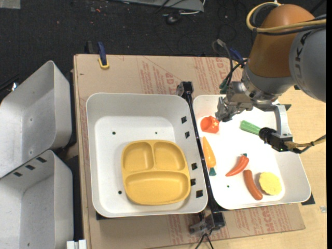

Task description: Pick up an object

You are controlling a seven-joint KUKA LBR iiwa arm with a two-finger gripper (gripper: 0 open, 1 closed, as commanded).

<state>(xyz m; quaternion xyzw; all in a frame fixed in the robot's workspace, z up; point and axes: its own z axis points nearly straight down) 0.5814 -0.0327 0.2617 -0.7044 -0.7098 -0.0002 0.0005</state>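
Tool point(224, 114) low in the right bin point(290, 193), tips just beside the red pepper point(209, 123) at the bin's upper left — opening: cannot tell; nothing seen held. Pepper probably light, smooth, slippery plastic — grip across its widest part.

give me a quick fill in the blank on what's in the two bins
The yellow divided plastic plate lies in the ____ bin.
The plate has ____ compartments.
The robot's hand hovers by the small ____ toy pepper.
The round yellow sponge-like disc touches the brown toy ____.

Missing words: left; three; red; sausage
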